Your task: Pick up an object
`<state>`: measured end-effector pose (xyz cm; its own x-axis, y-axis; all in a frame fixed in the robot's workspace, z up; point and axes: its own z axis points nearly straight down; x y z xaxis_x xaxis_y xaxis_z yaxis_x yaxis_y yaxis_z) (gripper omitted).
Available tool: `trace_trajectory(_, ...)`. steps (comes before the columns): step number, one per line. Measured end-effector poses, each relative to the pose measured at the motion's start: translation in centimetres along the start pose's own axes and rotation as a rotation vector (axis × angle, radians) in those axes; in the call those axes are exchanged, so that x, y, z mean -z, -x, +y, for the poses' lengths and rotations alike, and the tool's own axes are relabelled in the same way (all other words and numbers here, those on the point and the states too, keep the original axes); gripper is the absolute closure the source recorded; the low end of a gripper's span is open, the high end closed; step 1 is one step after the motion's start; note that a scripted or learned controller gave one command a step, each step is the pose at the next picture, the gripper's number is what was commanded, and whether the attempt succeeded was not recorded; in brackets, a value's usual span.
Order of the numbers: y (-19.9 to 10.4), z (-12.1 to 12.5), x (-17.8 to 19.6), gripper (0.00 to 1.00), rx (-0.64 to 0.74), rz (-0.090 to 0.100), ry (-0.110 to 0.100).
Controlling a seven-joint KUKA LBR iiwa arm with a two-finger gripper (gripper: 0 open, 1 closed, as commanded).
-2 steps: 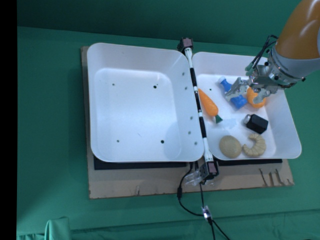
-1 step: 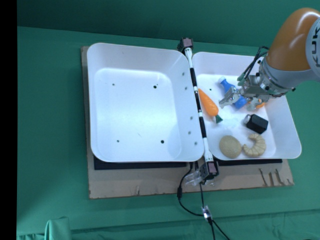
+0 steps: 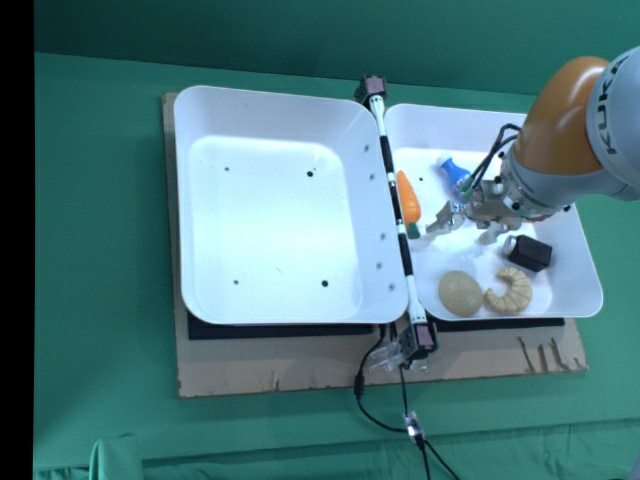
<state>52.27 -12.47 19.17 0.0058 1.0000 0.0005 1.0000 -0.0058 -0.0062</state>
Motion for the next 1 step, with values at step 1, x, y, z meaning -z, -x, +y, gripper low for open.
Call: trace_trajectory(1, 0.15, 0.29, -0.70, 0.00, 0.002, -0.001, 0.014)
